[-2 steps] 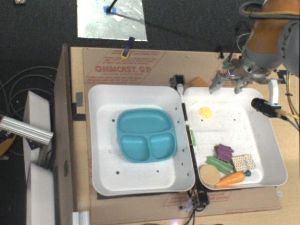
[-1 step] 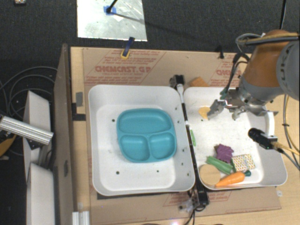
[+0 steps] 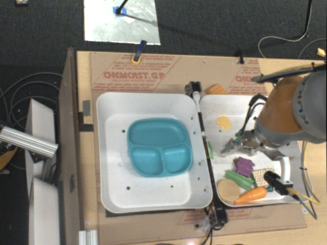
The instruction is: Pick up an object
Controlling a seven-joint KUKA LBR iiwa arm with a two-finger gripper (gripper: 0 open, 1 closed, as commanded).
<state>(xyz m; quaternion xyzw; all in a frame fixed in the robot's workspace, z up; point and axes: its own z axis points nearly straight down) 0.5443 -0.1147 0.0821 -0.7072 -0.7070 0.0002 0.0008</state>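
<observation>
You can't tell from here whether the jaws are apart or together, the gripper (image 3: 231, 146) is just too small and dark over the right bin (image 3: 214, 106). Biggest thing around is the blue divided tray (image 3: 159, 146) in the left bin (image 3: 110, 137), well away. The pickable stuff sits near the bin's front: a tan disc (image 3: 228, 190), carrot (image 3: 251, 194), green piece (image 3: 238, 178), purple toy (image 3: 244, 165). They're crowded, so a descent could easily nudge a neighbour or close on nothing.
</observation>
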